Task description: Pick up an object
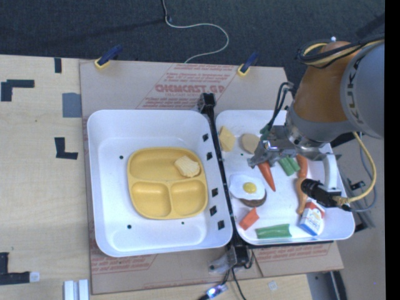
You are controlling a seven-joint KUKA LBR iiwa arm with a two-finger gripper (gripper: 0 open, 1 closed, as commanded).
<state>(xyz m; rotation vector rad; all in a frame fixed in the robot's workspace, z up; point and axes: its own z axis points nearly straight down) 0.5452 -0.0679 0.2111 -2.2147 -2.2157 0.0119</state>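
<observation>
Leftmost, the wooden table is showing black tape marks on its pale top. Next, a brown cardboard sheet is lying under both bins, printed with red lettering too blurred to read, and blue-and-yellow clamps are pinning its far corners. A thin white cable is curling over the dark carpet behind it.

The left bin, smooth white plastic with rounded corners, is holding a yellow tray with three compartments; a pale, crumbly bread piece is sitting in its far right compartment.

The right bin is carrying toy food. A yellow cheese wedge is lying near its left wall, with a tan round piece just beside it. Nearer the front, a fried egg is resting on a brown slice, an orange chunk is lying below it, and a flat green bar is lying along the front wall. A small carton, white with blue and red print, is standing at the front right corner.

The gripper is hanging over the bin's middle, its metal jaws closing around the top of a tapered orange carrot that is pointing toward the front. A green block is lying just right of the carrot. The grey arm, marked KUKA along its side, is reaching in with an orange band.
</observation>
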